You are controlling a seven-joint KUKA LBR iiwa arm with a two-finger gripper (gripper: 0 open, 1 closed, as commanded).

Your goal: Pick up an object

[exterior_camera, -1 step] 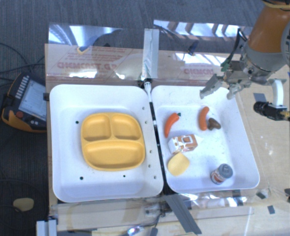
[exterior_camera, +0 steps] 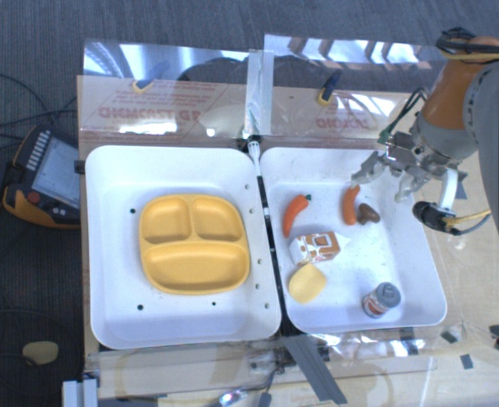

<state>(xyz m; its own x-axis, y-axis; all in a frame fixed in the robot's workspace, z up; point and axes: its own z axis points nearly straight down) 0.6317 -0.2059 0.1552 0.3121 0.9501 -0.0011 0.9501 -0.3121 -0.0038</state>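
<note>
The claw (exterior_camera: 383, 170) is being held over the upper right part of the right bin (exterior_camera: 418, 253), fingers spread with nothing pinched between them, just above the orange sausage-like piece (exterior_camera: 351, 204) and the brown lump (exterior_camera: 368, 214) touching it. Lower in that bin, an orange carrot (exterior_camera: 295, 213), a small white-and-orange carton (exterior_camera: 318, 246), a yellow lemon-like piece (exterior_camera: 307, 283) and a small can (exterior_camera: 381, 299) are being left lying apart. The left bin (exterior_camera: 113, 312) is being occupied by a yellow divided plate (exterior_camera: 194, 242).
</note>
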